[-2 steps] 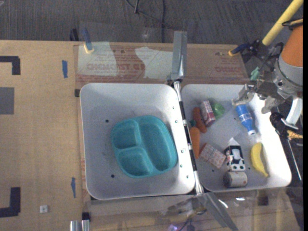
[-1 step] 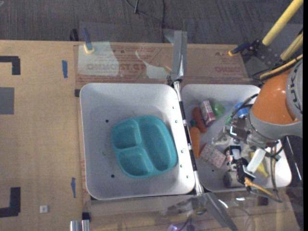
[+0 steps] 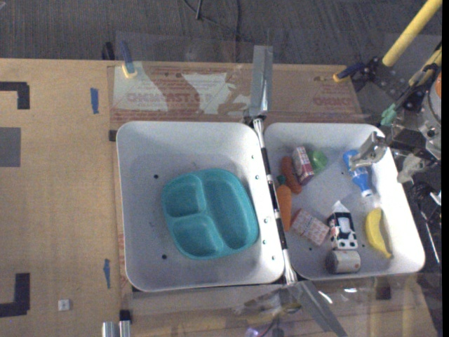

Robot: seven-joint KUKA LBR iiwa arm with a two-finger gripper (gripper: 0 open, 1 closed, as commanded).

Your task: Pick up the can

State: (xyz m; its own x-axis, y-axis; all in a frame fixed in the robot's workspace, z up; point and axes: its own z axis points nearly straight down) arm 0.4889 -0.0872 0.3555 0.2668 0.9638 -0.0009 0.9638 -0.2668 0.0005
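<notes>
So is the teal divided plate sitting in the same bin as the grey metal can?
No, the teal divided plate lies in the left white bin, while the grey metal can lies in the right white bin.

Arm (image 3: 421, 128) is mostly dark metal bits with black cables hanging off it, plus a pale silvery gripper (image 3: 370, 151) out front.

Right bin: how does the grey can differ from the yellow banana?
The grey metal can is short, cylindrical and dull; the yellow banana is long, curved and bright. The can lies at the bin's near edge; the banana lies by the right wall. Both lie flat in the right white bin.
</notes>
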